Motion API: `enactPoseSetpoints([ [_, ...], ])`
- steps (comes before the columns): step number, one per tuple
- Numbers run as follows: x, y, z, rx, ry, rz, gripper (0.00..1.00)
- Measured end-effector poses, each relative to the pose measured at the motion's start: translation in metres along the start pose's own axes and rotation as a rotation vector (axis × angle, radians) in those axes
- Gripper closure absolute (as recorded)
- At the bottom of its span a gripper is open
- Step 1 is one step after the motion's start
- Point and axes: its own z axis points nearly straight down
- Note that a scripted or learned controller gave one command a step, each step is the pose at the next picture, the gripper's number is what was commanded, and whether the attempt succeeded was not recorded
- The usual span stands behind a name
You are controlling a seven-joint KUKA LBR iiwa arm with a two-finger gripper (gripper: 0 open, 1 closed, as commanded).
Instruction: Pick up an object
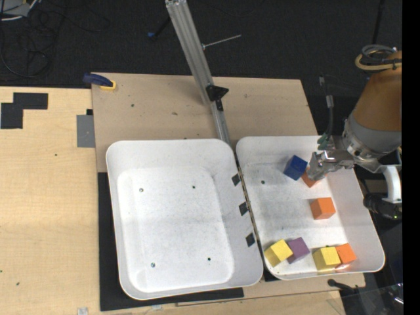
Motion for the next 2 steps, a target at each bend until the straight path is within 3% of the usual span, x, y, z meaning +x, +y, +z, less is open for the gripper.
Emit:
enactPoseSetpoints([
  [2,0.102,0.012,-0.006,-0.001,-0.001,0.000,1.00],
])
